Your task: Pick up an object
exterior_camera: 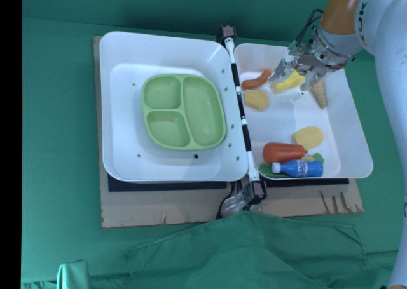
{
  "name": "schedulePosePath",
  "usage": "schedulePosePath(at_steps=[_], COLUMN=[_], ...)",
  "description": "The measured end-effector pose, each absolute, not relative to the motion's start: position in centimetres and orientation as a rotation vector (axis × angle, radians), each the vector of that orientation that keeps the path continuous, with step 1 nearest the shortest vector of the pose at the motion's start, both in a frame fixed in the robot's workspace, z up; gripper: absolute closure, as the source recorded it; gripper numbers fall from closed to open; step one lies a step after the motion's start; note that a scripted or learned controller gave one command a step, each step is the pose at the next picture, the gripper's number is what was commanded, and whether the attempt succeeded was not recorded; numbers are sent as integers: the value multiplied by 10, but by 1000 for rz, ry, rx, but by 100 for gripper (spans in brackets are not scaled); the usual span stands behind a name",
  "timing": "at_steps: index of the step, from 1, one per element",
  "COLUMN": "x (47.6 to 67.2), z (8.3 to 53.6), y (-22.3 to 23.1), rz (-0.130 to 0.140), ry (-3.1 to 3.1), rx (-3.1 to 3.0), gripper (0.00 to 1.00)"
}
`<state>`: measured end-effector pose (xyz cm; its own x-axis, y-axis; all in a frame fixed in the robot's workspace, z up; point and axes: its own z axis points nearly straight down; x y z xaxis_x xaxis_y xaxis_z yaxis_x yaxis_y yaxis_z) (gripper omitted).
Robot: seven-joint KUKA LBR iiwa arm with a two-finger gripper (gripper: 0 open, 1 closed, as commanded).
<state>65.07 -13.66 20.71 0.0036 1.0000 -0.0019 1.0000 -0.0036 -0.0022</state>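
My gripper hangs over the far part of the right bin, fingers spread apart. A yellow banana-like piece lies between them, nearer the left finger; I cannot tell whether either finger touches it. A red sausage lies just left of the gripper and a corn cob below that. A tan cone sits beside the right finger. Nearer the front lie a yellow oval piece, an orange-red carrot-like piece and a blue bottle.
The left bin holds a green divided plate. A black-and-white bar runs between the bins. Green cloth bunches up in front of the bench, and the arm comes in from the upper right.
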Motion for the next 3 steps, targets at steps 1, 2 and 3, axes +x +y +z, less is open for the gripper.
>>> schedulePosePath(at_steps=[1, 2, 3], x=[653, 655, 659], z=[184, 200, 267], y=[-138, -139, -144], rz=[-5, -14, -9], ry=[-2224, -2227, -2225], rx=[-2230, -2241, -2232], gripper=[0, 100, 100])
